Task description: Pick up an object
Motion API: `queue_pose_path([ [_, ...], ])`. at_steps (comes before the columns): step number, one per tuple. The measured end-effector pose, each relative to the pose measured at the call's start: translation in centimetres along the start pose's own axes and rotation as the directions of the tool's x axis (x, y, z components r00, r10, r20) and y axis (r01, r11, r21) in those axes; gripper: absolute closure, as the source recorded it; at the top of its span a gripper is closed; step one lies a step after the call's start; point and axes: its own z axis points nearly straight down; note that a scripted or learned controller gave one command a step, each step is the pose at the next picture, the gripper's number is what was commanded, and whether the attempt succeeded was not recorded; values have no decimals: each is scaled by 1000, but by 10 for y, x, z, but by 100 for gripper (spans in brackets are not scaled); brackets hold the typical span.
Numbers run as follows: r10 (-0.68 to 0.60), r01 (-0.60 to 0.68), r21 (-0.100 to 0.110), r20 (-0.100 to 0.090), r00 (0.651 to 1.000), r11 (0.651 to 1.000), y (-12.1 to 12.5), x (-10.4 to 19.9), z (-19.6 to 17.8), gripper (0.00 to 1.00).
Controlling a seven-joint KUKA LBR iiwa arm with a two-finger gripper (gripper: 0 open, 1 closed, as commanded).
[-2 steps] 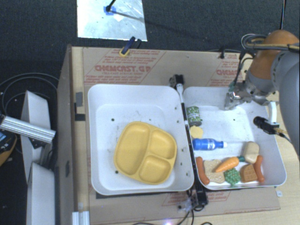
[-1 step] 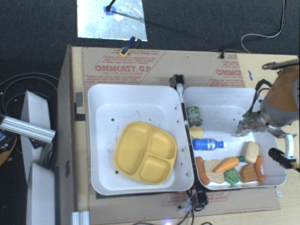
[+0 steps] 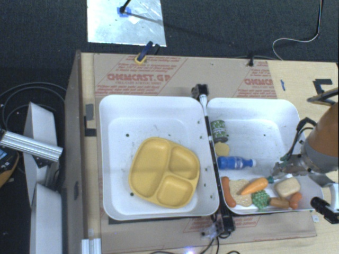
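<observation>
The right bin (image 3: pixel 254 115) holds several small items along its left and front sides. A green can (image 3: pixel 219 130) stands near the divider, with a pale yellow piece (image 3: pixel 222 149) below it. A blue bottle (image 3: pixel 235 163) lies on its side. At the front lie a carrot (image 3: pixel 254 185), a red sausage (image 3: pixel 228 190), a slice of bread (image 3: pixel 241 192), a green broccoli piece (image 3: pixel 260 199) and a beige bun (image 3: pixel 287 187). My gripper (image 3: pixel 282 169) reaches in from the right, low over the bin, just above the bun and right of the carrot tip.
The left bin (image 3: pixel 122 115) holds a yellow divided plate (image 3: pixel 164 172). A black clamp (image 3: pixel 201 92) sits on the rim between the bins. Cables and white boxes (image 3: pixel 37 142) lie off the bench at left. The back of the right bin is bare white floor.
</observation>
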Motion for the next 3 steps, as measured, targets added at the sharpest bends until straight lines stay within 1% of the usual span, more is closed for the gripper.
queue_pose_path([
  [1, -1, 1, -3, 1, 1000, 1000, 1, 0, -10, 100],
  [2, -4, 4, -5, -1, 1000, 1000, 127, 75, -69, 100],
  [3, -5, 5, -3, -1, 1000, 1000, 183, 121, -78, 100],
])
